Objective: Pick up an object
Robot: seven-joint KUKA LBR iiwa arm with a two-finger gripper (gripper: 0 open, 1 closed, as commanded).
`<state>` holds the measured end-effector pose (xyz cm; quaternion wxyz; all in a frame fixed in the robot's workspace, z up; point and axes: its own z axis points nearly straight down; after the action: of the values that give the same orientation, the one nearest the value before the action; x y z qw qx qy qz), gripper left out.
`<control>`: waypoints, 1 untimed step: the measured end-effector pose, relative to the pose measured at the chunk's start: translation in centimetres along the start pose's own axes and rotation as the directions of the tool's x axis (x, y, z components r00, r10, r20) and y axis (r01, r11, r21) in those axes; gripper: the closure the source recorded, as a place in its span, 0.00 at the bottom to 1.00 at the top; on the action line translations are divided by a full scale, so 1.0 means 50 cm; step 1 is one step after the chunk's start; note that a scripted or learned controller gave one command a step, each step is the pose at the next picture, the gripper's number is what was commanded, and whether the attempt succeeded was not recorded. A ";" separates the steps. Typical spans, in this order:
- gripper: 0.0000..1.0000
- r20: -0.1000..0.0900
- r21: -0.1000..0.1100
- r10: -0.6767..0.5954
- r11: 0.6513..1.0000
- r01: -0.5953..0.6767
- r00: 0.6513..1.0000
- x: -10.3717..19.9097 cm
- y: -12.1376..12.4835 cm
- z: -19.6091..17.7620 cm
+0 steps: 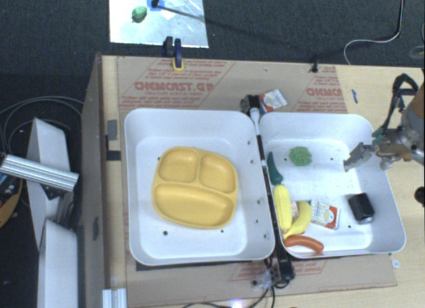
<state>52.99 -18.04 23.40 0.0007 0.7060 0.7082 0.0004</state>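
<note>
Claw (355,156) over right bin's (382,187) far right edge, near black block (362,207)

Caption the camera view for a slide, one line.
Gripper poised over the right bin of toy food; yellow tray fills the left bin.

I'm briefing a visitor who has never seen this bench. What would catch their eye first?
Probably the yellow divided plastic plate, alone in the left white bin. Next, the right white bin, with a green broccoli-like ball, yellow corn cob, banana and small black block.
</note>
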 end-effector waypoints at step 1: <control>0.00 -0.002 0.005 0.000 1.000 0.000 1.000 0.103 0.025 0.270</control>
<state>54.24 -12.88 9.87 -0.0015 0.7059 0.7083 -0.0006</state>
